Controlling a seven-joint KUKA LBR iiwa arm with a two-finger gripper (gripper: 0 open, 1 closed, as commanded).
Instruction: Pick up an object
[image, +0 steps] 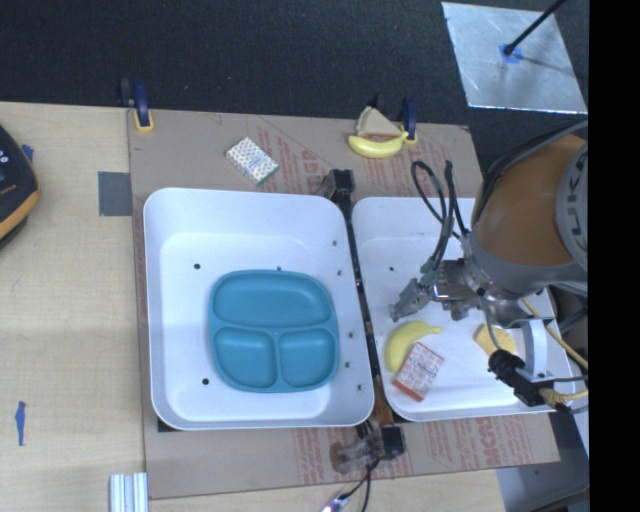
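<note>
In the right bin (390, 235) lie a yellow banana-shaped toy (404, 341) and a red-and-white packet (420, 369) touching its lower end. A second yellow object (496, 339) lies further right, partly hidden by the arm. My gripper (435, 302) hangs just above the banana toy's upper end, open, with nothing between its fingers. The grey arm with its orange band (525, 215) covers the bin's right side. Black cables loop over the bin's top part.
The left bin (160, 300) holds a blue divided plate (272, 330). On the cardboard behind the bins lie a yellow banana with a sandwich piece (376, 143) and a small patterned packet (251, 159). A yellow-and-black device (12, 190) sits at the far left.
</note>
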